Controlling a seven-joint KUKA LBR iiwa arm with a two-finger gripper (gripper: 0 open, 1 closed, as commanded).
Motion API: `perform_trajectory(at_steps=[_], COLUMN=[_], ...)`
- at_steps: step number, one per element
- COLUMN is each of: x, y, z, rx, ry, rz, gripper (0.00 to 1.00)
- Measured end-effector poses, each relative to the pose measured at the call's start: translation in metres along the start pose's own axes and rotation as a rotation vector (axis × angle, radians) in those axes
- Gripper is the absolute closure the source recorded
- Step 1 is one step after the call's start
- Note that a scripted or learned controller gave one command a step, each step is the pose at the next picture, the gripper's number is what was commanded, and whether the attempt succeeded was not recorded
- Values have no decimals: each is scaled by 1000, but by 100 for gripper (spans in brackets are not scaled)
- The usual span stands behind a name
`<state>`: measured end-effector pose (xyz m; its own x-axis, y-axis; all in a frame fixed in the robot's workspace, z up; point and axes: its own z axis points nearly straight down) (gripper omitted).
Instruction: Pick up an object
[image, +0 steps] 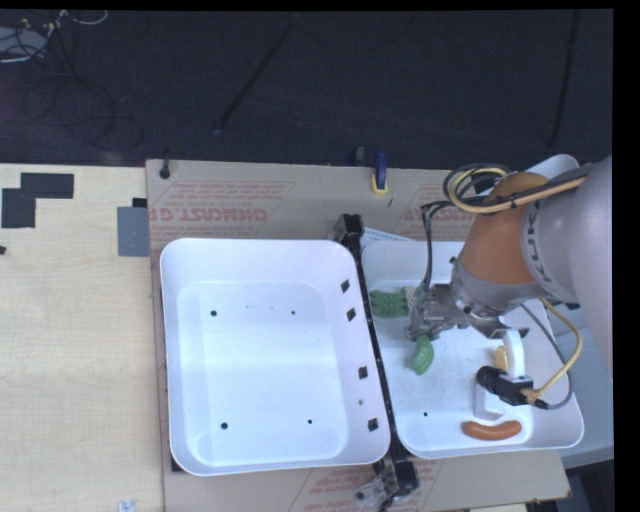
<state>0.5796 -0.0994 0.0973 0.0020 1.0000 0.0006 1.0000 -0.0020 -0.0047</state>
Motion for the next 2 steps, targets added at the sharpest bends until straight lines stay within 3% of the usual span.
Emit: perform_trajectory(at_steps=[1,2], x=[97,135], y=[30,-15], z=[-96,-89], rx=[-12,3], ry=[2,0], rz=[-12,-4], gripper=[100,100])
